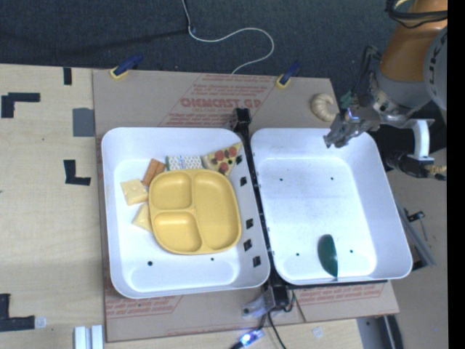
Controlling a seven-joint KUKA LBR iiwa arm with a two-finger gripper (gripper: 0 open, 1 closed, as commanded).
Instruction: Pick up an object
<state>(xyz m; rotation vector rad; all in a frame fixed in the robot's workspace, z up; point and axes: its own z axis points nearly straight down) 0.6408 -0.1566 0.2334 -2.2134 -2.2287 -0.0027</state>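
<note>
Left bin (pixel 116 195): yellow divided plate (pixel 195 211) over small flat food pieces (pixel 154 169). Right bin (pixel 363 187): dark green object (pixel 328 255) near front edge. End effector (pixel 340 135) over right bin's far rim, well apart from green object; grip state unclear. Beneath: cardboard sheet (pixel 211 97) on wooden counter (pixel 43 217); white cable (pixel 232 38) on dark carpet (pixel 87 13).

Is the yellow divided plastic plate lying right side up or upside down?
Right side up: the yellow divided plastic plate shows its three hollow compartments facing upward in the left white bin.
</note>
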